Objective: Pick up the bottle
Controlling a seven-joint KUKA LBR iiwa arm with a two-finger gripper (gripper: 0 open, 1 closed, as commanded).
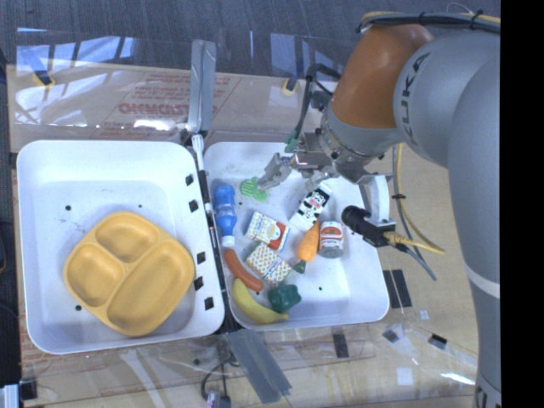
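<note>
I cannot tell how the jaws stand: the gripper hangs over the far part of the right bin, near a small green piece. The blue bottle lies at that bin's left wall, apart from the gripper. A yellow tray sits in the left bin

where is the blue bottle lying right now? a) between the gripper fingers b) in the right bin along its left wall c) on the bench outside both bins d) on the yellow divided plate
b: the blue bottle lies in the right bin against its left wall, above the hot dog, apart from the gripper.
</note>
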